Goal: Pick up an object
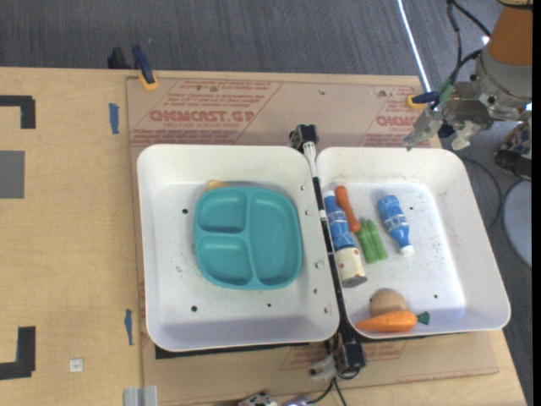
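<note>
Here we find the things that could be picked up lying together in the right-hand shallow white bin (448, 172). A small blue plastic bottle with a white cap (395, 222) lies near the bin's middle, cap pointing toward the near edge. Just to its left we see a green stick-shaped piece (372, 241), and touching that an orange carrot-like stick (345, 206) running up toward the far wall. Against the divider between the bins lies a longer blue-and-white tube with a brownish labelled end (343, 242). Near the front wall a rounded tan potato-like lump (385, 300) sits touching a toy orange carrot with a green tip (390, 321), which lies along the front rim.

We see the gripper (441, 125) above the far right corner of this bin, outside its rim and well apart from every object. Its fingers appear spread, with nothing between them. The grey arm with its orange band (510, 32) comes in from the upper right.

In the left-hand white bin (161, 227) we see a teal plastic plate with three compartments (248, 236), lying flat and slightly turned, with a sliver of something yellowish at its far edge. Both bins rest on a brown cardboard sheet with red printing (211, 108), held by a blue-and-yellow clamp (144, 64) at its far left corner.
</note>
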